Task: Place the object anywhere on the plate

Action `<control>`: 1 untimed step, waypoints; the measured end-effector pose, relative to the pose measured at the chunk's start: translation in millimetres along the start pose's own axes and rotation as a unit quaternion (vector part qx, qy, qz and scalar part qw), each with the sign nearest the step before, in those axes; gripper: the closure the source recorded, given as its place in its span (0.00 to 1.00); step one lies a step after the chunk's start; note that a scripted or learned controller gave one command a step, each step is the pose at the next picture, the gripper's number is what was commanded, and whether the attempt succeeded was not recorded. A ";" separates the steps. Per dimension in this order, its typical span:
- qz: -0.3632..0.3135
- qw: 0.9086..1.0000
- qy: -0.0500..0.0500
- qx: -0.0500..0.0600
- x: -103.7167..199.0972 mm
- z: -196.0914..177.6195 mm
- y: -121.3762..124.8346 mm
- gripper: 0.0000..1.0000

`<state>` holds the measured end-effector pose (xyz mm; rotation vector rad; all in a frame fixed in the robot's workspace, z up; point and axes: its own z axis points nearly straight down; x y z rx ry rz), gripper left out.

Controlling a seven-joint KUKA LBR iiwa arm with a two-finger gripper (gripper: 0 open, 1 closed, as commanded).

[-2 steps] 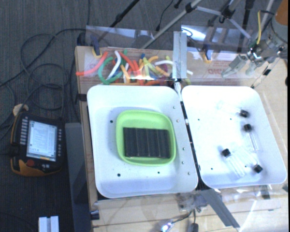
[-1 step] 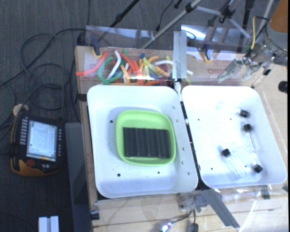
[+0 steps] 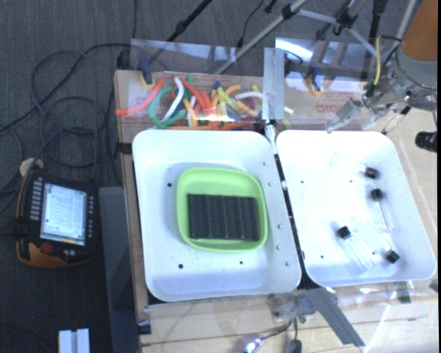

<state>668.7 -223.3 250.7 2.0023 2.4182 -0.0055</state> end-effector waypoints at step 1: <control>0.041 0.999 0.001 -0.001 0.1 -62.9 0.5 0.00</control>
